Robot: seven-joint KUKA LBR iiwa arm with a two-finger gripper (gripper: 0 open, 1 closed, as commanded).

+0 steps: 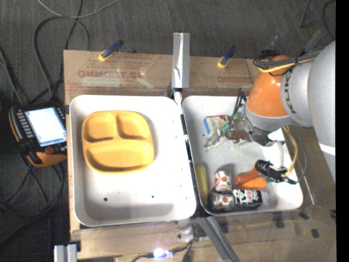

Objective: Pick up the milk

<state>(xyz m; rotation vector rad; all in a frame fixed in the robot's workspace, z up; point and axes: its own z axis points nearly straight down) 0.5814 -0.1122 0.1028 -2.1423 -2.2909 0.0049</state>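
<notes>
milk carton (216, 125), white, blue-edged, lying flat

The grey arm (319, 91) reaches in from the right, its orange band bent downward. The gripper (228, 131) hangs low, pointing left
</notes>
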